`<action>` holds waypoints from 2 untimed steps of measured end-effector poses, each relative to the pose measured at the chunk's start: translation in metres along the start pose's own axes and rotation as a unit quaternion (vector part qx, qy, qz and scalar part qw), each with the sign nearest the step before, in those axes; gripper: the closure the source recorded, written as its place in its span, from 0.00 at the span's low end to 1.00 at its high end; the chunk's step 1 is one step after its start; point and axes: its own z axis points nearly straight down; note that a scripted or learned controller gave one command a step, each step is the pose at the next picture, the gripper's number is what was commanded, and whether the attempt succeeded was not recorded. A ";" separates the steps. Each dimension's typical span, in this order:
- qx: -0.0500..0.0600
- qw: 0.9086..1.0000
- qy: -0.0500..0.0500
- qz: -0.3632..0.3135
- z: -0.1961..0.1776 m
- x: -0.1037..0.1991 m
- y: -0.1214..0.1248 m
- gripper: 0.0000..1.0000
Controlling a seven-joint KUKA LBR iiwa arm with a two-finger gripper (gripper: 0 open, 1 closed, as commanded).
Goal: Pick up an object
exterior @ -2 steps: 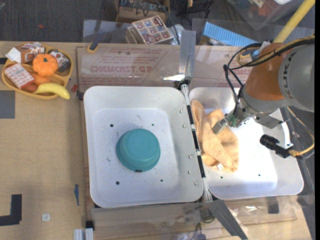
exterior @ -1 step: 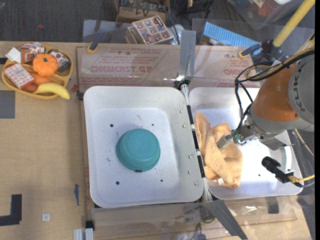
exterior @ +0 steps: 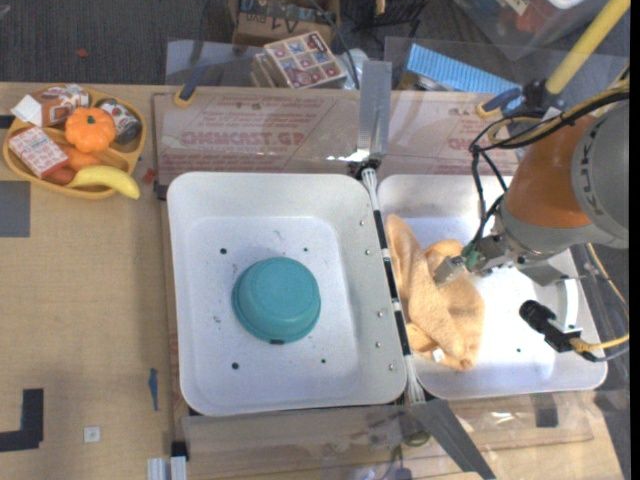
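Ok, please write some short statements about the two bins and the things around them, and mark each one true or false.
1. The teal bowl lies upside down in the left bin. True.
2. The yellow cloth lies in the left bin. False: it lies in the right bin, along its left side.
3. The gripper is over the right bin, at the cloth's upper edge. True.
4. The dish with the banana and small pumpkin stands inside a bin. False: it stands on the bench, to the left of both bins.
5. The bowl touches the cloth. False: the bin walls separate them.
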 end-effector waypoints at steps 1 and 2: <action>0.000 1.000 0.000 0.002 -0.009 -0.001 0.000 1.00; 0.000 1.000 0.000 0.002 -0.009 -0.001 0.000 0.00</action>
